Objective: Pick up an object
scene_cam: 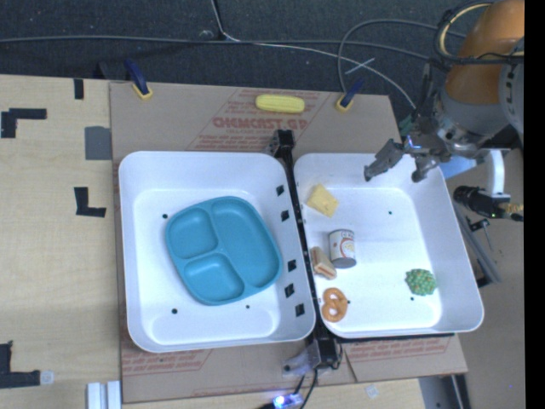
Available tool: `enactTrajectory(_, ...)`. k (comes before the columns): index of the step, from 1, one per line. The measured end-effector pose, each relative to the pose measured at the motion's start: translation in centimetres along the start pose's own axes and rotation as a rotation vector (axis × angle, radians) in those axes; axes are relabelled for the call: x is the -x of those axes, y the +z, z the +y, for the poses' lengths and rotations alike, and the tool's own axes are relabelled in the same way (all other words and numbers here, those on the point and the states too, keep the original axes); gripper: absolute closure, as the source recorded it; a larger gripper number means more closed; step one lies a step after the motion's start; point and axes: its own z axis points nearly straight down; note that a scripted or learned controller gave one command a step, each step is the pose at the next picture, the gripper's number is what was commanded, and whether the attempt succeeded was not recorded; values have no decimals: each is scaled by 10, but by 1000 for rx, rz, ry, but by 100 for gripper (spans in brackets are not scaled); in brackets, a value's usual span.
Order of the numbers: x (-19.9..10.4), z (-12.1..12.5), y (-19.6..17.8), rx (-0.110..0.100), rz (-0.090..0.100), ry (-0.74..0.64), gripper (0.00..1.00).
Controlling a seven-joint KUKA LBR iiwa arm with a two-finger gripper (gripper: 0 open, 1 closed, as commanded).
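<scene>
Claw point(397, 167) hangs over the upper right corner of the right bin point(456, 228), fingers spread apart, nothing between them. Loose items lie in the right bin below it: yellow cheese wedge point(322, 200) near the divider, small tin can point(342, 248) mid-bin on its side, bread piece point(324, 267) just beside the can, pretzel point(334, 303) near the lower left corner, green broccoli point(420, 281) toward the right wall. Left bin point(136, 228) has a blue divided plate point(223, 249). Yellow banana point(279, 103) on the cardboard above the bins
</scene>
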Motion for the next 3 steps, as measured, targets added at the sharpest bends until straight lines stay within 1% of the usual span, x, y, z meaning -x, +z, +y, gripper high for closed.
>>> enactTrajectory(1, 0, 2, -8, 13, -2, -3, 0)
enactTrajectory(3, 3, 6, 80, 10, -3, -3, 0)
